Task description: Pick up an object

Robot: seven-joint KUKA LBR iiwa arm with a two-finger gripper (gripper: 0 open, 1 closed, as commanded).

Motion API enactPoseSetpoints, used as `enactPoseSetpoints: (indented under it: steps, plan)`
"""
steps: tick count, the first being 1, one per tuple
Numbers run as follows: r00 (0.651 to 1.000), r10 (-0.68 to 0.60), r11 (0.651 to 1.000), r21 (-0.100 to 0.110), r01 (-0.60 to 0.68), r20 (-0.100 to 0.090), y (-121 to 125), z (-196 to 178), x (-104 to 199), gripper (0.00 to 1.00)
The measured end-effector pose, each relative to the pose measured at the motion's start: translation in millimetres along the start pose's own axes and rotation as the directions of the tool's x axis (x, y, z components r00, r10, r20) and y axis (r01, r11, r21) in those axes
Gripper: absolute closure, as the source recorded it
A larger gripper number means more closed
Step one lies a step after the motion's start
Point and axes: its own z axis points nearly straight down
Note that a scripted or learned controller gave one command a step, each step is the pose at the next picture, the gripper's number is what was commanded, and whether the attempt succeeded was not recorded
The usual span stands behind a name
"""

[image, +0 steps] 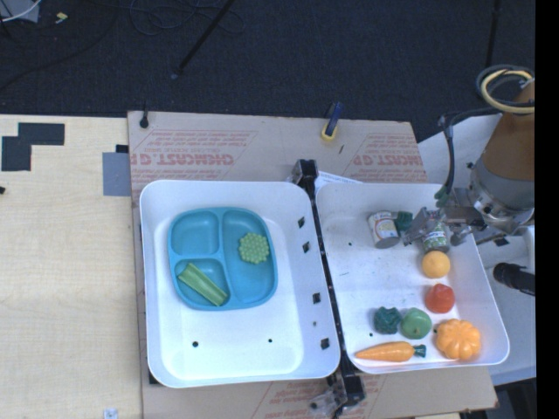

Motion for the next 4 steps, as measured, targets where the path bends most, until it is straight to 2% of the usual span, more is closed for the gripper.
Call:
enactPoseSetpoints:
  steps: [1,3,4]
  plan:
    - [1.0,-0.002,1.0,-0.014,0.002,0.003,2.9,-7.7,-0.1,0.0]
    - [1.0,-0.002,1.0,-0.007,0.002,0.001,1.0,107.4,11.2,0.0]
    - [1.0,0.0,1.0,-0.01,0.0,0.001,1.8,93.9,10.2,1.0]
